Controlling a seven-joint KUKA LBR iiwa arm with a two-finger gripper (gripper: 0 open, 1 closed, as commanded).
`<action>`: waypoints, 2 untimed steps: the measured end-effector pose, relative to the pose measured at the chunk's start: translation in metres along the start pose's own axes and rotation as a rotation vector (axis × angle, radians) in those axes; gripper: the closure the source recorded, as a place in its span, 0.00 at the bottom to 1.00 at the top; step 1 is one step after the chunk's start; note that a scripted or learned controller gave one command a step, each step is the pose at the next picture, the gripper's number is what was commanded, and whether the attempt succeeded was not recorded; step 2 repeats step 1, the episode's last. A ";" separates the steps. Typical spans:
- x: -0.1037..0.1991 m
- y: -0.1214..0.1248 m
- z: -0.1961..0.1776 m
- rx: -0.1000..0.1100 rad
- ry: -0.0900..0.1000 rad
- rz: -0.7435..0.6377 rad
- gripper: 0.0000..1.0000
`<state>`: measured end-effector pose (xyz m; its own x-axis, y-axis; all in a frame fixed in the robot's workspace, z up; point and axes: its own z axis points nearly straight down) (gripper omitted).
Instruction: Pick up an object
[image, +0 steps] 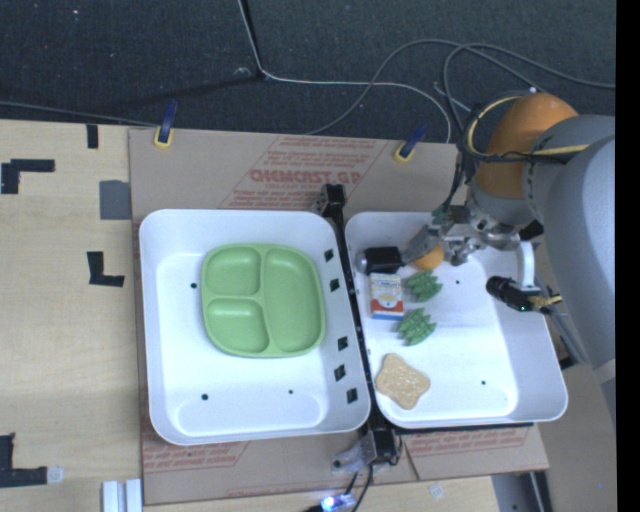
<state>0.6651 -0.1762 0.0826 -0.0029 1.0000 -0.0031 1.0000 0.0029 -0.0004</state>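
The right bin holds several small items. A black block lies at its back left, and below it a small red and white carton. Two green broccoli-like pieces sit near the middle. A tan slice of bread lies at the front left. My gripper hangs low over the back of this bin, right above an orange piece that peeks out beneath it. Whether that piece is between the fingers is hidden.
The left bin holds a green divided plate. The arm's grey body and orange band fill the upper right. Cables run across the dark back area. A black clip-like part sticks out near the right bin's right side.
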 end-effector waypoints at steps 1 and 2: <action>0.000 0.002 -0.015 -0.003 -0.001 -0.001 1.00; 0.000 0.002 -0.015 -0.003 -0.001 -0.001 1.00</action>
